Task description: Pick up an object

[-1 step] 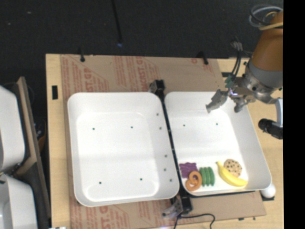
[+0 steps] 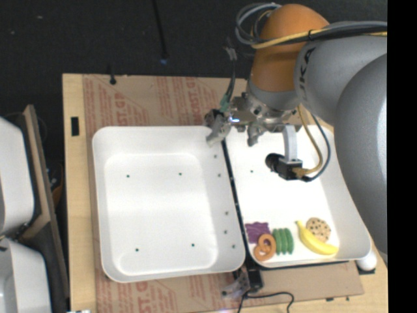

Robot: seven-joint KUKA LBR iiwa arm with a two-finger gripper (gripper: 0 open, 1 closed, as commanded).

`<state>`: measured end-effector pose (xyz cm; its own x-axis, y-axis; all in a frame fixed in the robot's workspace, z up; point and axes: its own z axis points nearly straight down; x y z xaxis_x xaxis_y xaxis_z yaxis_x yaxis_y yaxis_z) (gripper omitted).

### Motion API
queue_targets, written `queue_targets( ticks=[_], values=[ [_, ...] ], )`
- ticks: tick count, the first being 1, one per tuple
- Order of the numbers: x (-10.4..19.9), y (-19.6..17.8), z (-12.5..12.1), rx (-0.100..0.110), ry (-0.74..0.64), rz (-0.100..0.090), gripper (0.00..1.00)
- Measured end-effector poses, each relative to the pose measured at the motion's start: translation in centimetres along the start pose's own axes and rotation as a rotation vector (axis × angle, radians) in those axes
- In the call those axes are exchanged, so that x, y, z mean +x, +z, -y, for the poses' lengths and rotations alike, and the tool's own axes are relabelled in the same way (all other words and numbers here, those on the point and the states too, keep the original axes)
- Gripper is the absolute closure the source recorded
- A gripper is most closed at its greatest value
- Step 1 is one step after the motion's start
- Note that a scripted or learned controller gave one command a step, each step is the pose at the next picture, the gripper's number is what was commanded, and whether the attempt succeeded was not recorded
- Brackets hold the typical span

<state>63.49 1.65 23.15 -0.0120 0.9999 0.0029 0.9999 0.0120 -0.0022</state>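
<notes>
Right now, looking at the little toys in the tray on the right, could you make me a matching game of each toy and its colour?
Things:
1. banana
2. ring
3. ridged piece
4. bunch beside the ring

Colours:
A. purple
B. green
C. yellow
D. orange

Pairs: 1-C, 2-D, 3-B, 4-A. All four lie along the near edge of the right bin.

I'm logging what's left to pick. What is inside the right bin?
The right bin holds, along its near edge, a purple piece, an orange ring, a green piece, a banana and a cookie. The arm covers its far end.
</notes>
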Motion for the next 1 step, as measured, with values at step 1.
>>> queue_targets(
  ticks=[1],
  values=[
    [1.53,3.21,5.21,0.000,0.011,0.003,0.00]
  ],
)
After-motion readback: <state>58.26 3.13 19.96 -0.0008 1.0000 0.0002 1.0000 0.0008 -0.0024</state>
